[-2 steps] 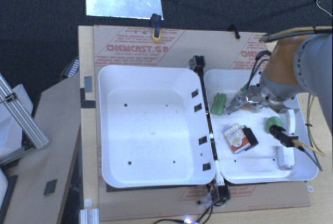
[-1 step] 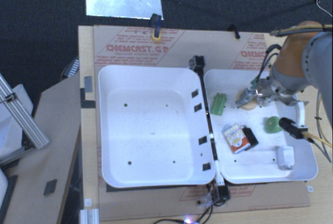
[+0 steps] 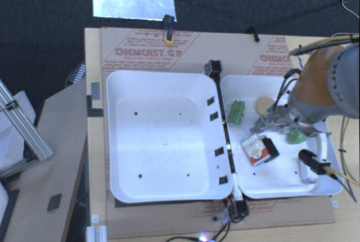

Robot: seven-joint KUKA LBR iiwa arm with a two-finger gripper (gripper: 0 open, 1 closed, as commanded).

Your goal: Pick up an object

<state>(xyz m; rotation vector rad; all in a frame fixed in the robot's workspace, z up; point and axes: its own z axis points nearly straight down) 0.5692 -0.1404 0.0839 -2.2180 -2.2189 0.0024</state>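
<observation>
The arm [image 3: 323, 80] is reaching in from the right over the right bin [image 3: 247, 187], and its hand [image 3: 271, 120] is hanging low near the bin's middle; whether it is spread or pressed together I cannot tell. Several things are lying in this bin. A small orange and white box [image 3: 254, 148] is lying just near and left of the hand, touching a black block [image 3: 271, 147] at its right. A green ridged piece [image 3: 235, 112] is sitting well to the hand's left, by the wall between the bins. A tan disc [image 3: 264, 104] is lying just beyond the hand on the far side, and a green blob [image 3: 295, 135] is resting at its right, partly under the arm. The left bin [image 3: 121, 86] is sitting beside it on the surface [image 3: 140, 46].
</observation>
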